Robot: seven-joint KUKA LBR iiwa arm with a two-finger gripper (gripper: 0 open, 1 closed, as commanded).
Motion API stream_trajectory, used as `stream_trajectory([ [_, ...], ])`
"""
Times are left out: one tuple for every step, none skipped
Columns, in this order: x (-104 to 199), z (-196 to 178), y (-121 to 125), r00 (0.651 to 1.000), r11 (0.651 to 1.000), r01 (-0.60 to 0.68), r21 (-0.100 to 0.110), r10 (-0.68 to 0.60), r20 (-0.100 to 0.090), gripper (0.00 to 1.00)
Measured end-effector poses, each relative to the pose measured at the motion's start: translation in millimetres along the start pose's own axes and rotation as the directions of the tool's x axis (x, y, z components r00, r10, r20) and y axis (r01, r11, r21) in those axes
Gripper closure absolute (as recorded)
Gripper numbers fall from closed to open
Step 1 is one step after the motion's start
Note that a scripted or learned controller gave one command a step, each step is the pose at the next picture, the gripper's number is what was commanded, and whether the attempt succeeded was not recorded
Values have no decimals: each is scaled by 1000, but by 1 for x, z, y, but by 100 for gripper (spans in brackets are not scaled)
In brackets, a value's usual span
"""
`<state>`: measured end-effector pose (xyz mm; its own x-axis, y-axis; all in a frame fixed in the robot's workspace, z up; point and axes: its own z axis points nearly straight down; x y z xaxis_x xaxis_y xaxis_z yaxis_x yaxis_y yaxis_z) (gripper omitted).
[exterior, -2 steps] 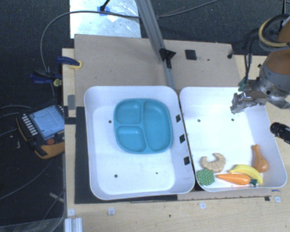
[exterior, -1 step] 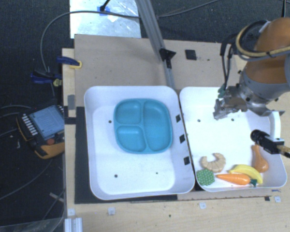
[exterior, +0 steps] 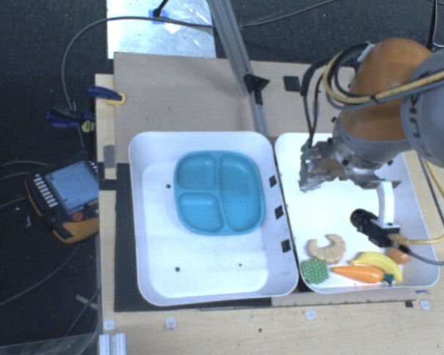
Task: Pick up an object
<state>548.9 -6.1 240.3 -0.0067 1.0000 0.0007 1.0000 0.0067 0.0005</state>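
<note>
Smooth blue three-compartment plate (exterior: 220,192) lies in shallow bin (exterior: 207,276).

The carrot (exterior: 357,274) hides the banana's (exterior: 375,259) lower edge.

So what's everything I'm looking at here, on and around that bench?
left bin: 1, white, view's left side of bench
plate: 1, blue, divided, in the left bin
right bin: 1, white, beside the left bin
croissant: 1, tan, front of right bin
green vegetable: 1, green, right bin's front corner nearest the left bin
carrot: 1, orange, along right bin's front wall
banana: 1, yellow, touching the carrot, just behind it
handheld controller: 1, orange and black, blue screen, off the bench at view's left
pole: 1, grey, slanting down from the top
arm: 1, grey and orange, above right bin
tool: 1, dark, over right bin's back part
</note>
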Motion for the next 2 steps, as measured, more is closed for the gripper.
stream_trajectory([
  [50, 8, 2, 1000, 1000, 3, 1, -3, -1, 100],
  [97, 18, -2, 1000, 1000, 1, 1, -1, 0, 100],
])
